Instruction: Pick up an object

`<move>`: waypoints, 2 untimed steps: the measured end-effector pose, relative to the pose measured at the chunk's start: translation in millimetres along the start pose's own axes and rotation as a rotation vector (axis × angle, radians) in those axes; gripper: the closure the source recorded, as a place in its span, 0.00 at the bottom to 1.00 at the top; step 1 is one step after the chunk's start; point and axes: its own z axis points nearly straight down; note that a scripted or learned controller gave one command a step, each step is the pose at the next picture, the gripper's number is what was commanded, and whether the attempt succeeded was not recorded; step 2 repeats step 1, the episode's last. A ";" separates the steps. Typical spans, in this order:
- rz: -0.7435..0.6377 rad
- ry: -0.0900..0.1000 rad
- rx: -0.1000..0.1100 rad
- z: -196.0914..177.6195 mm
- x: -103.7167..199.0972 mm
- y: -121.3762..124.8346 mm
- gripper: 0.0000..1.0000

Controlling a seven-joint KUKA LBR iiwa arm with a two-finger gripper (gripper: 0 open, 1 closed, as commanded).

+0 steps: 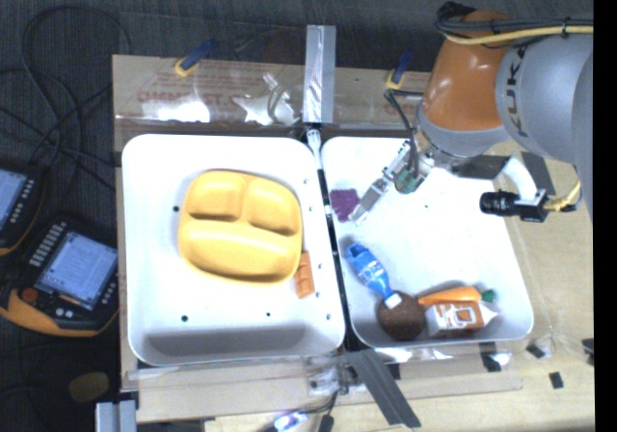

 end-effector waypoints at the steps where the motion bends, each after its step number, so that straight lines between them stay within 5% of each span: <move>1: 0.065 0.000 0.002 0.2 26.2 -64.8 0.00; 2: 0.065 0.000 0.002 0.2 26.2 -64.8 0.00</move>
